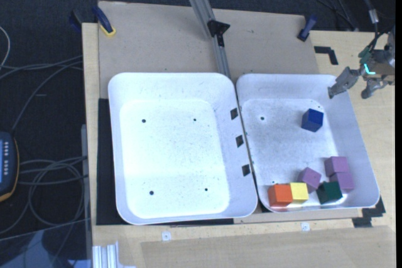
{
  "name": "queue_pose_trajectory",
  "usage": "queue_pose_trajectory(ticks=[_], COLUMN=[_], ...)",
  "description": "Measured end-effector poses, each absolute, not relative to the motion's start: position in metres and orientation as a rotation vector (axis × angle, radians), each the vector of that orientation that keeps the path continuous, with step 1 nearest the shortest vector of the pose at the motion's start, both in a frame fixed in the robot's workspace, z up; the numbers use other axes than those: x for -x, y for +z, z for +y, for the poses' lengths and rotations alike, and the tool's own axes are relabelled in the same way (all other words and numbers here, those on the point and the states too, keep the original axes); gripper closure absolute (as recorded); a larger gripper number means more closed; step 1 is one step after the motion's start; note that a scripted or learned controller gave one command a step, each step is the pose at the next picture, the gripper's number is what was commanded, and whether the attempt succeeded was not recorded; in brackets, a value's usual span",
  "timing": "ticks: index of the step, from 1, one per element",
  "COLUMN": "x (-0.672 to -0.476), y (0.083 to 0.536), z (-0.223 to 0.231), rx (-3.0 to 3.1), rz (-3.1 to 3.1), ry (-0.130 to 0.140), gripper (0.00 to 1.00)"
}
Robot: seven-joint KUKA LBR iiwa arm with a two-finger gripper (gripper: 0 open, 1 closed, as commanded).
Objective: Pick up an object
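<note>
End effector (pixel 353 86) hovered at the far right rim of the right bin (pixel 276 86), fingers spread and gripping nothing, the pick not yet begun.

Blocks lay untouched in that bin: a blue cube (pixel 312 119) alone near its middle, and a huddle at the near right corner of an orange block (pixel 280 193), a yellow block (pixel 299 191), a green block (pixel 328 192) and three purple blocks (pixel 339 165). Judged from this, the whole grasp remained to be done: descent, closing and lift. The blue cube looked the easier target, with bare floor on every side, while the clustered pieces sat touching or nearly so and close against the bin wall, leaving the fingers little room. The left bin (pixel 125 91) sat beside it on the surface (pixel 163 22).
</note>
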State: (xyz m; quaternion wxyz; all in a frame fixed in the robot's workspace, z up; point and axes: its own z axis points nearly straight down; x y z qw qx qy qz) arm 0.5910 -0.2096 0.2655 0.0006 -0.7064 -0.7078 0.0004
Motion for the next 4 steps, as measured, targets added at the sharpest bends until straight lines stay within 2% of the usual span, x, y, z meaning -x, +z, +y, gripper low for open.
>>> queue_pose_trajectory(ticks=[2, 3, 4], x=[-0.584, -0.59, -0.592], y=[0.175, 0.121, 0.136], z=[-0.209, -0.201, -0.202], rx=[2.216, 2.215, 2.221], rz=[-2.218, -2.219, -2.225], ry=[0.004, 0.004, -0.004], gripper=[0.0, 0.0, 1.0])
